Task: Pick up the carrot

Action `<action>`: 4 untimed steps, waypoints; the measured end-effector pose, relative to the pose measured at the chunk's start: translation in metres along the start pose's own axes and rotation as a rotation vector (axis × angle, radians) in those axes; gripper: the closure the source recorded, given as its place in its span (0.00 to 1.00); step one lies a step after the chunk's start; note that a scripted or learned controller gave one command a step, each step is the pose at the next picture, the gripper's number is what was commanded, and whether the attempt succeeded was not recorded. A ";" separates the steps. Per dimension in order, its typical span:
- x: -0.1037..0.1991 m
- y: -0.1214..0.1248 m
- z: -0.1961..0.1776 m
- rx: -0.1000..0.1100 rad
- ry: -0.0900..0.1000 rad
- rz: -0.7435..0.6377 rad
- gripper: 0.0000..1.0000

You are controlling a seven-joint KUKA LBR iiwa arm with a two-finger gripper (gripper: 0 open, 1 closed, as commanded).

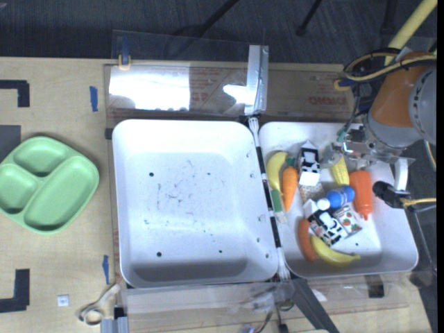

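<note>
The carrot (288, 184) is a short orange cone lying lengthwise at the left side of the right bin (399, 255), beside a yellow banana (276, 165) and a green piece (277, 200). My gripper (352, 146) hangs over the back right part of that bin, just above a yellow corn cob (340, 172). It is well to the right of the carrot and apart from it. The grey wrist with its orange band (392, 106) hides the gripper's tip.
The right bin also holds a thicker orange vegetable (362, 193), a blue-capped bottle (338, 199), a black-and-white cow carton (309, 164), a printed box (334, 225), a second banana (334, 255) and a red-orange piece (305, 238). The left bin (187, 193) adjoins. A green divided plate (45, 184) lies far left.
</note>
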State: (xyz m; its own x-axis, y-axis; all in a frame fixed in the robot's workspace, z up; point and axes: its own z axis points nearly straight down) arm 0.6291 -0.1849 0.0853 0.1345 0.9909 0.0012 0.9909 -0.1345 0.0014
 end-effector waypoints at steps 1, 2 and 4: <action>-0.024 -0.007 -0.071 -0.001 -0.002 0.058 0.00; -0.024 -0.006 -0.081 -0.004 -0.001 0.057 1.00; -0.034 -0.051 -0.122 -0.003 -0.002 -0.297 1.00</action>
State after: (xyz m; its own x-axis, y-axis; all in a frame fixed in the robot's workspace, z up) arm 0.5734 -0.2117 0.2072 -0.1609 0.9870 -0.0015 0.9870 0.1609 0.0039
